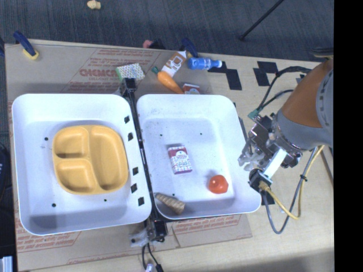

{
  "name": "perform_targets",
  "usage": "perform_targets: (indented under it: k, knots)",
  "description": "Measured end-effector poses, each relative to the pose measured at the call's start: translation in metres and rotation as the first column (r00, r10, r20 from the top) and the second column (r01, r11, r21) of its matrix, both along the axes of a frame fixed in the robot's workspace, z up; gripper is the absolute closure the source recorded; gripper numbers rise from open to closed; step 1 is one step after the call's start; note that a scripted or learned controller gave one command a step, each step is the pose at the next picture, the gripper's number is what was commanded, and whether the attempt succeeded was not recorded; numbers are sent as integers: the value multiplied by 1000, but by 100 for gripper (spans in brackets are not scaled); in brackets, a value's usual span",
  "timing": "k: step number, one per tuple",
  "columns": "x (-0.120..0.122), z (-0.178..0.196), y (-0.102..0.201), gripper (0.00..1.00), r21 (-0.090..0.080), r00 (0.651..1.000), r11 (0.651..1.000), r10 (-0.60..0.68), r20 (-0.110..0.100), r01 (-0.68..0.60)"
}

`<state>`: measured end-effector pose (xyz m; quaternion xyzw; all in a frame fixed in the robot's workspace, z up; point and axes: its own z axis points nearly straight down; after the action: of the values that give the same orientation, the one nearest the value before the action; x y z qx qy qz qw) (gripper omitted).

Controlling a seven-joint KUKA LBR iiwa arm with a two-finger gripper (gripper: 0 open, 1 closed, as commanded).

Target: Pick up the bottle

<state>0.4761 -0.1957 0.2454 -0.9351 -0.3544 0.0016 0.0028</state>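
Blue bottle (203, 64) lies beyond the bins — gripper (256, 166) well apart.

left bin (22, 152): tray (89, 158) inside | right bin (227, 109): carton (180, 158) centre, ball (218, 184) to its right | bottle (202, 64) on bench (295, 248) behind bins

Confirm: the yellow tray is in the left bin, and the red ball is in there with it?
Not quite. The camera view shows the yellow tray in the left bin, but the red ball lies in the right bin, near the carton.
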Motion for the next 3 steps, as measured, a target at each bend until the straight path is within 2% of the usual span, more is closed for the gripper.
perform_targets:
  k: [1, 2, 3]
  knots:
    - [0, 10, 20, 100, -3, 900, 900, -437, 1, 437]
    - [0, 7, 32, 100, -2, 879, 879, -477, -2, 477]
    - [0, -11, 8, 100, -2, 869, 869, -495, -3, 495]
